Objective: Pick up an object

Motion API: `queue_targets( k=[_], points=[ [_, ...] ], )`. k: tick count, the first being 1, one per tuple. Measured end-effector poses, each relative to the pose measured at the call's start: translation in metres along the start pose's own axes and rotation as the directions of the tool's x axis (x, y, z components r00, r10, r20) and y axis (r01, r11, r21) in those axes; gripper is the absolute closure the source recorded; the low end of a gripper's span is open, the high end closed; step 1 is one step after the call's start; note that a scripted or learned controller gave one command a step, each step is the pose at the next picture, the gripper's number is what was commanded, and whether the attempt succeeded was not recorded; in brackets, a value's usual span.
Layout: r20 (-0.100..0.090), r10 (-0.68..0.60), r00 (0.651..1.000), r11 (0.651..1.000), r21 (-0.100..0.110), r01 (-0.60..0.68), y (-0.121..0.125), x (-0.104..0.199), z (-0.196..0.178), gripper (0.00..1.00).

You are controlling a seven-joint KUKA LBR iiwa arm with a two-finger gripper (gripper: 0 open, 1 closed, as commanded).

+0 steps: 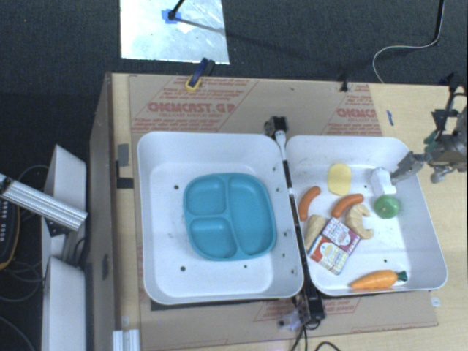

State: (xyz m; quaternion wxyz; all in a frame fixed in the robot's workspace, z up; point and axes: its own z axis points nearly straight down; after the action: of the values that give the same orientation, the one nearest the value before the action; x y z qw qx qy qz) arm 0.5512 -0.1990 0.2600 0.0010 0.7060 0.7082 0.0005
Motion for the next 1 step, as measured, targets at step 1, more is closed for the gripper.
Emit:
queue_targets(
  k=[1],
  points=[
    [-0.002,-0.001,1.000,1.000,0.005,0.001,0.0483,0.0471,0.1397,0.00]
  ],
)
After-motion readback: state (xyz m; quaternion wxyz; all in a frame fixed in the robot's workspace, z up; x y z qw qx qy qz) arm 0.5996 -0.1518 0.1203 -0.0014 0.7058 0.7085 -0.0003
